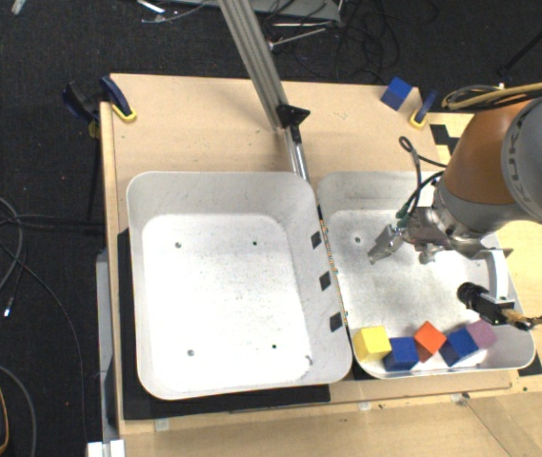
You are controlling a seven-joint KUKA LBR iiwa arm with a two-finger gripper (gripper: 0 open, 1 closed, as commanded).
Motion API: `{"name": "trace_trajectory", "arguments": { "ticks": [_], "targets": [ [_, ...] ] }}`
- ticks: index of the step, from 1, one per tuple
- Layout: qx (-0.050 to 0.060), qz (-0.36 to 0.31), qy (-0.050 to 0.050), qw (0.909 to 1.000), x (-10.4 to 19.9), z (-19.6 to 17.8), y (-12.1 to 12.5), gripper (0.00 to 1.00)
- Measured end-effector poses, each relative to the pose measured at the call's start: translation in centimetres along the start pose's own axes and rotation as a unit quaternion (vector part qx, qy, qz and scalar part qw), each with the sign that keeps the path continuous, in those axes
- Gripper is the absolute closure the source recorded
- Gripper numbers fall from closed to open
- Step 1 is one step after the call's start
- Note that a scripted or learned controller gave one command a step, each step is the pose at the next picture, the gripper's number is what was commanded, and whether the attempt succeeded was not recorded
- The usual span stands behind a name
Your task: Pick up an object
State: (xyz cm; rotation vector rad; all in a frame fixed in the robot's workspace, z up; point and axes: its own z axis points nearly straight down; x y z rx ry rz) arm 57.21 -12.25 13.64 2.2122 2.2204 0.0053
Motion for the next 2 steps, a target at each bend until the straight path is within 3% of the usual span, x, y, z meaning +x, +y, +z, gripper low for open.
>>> {"name": "trace_trajectory", "arguments": {
  "ticks": [1,2],
  "targets": [
    [0.004,0.003,0.001,1.0000,2.1,4.1,-5.8,0.00],
    [0.000,-0.001,0.001,1.0000,5.5,-6.4,-5.7,0.00]
  ]
}}
